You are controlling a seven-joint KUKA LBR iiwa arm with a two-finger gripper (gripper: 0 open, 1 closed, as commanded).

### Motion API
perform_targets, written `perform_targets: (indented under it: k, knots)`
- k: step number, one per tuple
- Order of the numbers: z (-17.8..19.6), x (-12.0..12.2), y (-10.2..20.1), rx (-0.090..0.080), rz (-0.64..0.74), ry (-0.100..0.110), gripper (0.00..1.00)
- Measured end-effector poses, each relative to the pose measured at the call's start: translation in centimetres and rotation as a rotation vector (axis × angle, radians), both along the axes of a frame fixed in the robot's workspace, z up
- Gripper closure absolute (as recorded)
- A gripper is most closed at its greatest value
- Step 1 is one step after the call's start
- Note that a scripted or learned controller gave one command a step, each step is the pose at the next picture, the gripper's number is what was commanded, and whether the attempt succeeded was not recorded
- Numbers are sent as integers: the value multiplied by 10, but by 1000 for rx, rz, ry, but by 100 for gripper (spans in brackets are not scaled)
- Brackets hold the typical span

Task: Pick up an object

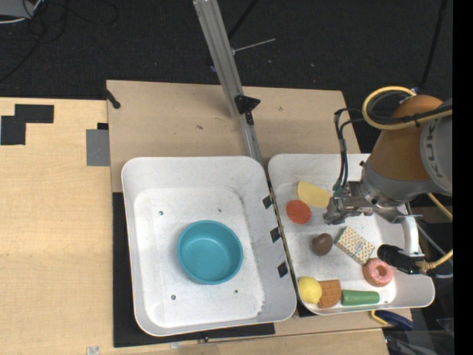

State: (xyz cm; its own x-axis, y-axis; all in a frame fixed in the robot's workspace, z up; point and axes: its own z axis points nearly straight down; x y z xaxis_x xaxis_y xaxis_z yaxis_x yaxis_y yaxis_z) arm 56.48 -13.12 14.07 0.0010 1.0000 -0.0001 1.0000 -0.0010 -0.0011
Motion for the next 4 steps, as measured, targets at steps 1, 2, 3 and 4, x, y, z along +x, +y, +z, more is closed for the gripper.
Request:
perform_targets:
  k: [1,2,3,4]
  knots:
    - [59,-3,6,-1,1,-5,100]
    - [111,-2,6,-1,1,-5,100]
    - [116,3,52,0,4,-1,100]
    - [121,8,100,0,4,-1,100]
